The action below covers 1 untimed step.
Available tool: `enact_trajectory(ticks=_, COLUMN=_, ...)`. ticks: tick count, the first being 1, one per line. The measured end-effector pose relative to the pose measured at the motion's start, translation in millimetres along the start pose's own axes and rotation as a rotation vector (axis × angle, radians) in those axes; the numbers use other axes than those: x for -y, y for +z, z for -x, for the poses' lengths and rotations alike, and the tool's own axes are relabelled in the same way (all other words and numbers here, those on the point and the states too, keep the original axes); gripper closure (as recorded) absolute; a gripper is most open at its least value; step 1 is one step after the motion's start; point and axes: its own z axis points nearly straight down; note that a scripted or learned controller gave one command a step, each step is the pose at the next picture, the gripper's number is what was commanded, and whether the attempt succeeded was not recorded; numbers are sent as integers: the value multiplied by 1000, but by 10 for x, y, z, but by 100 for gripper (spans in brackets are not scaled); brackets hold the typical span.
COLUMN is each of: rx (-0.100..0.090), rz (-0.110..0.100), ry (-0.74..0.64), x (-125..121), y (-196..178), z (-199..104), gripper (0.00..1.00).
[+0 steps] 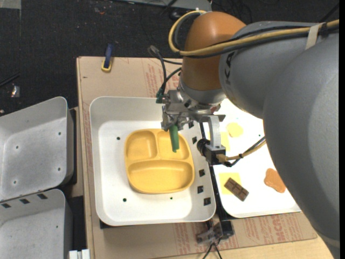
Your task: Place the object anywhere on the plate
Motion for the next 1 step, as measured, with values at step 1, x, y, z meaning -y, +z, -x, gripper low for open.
enact_trajectory(ticks=1, rx=2, rz=-2, ry=5, x=1, y=9, z=38, gripper=0)
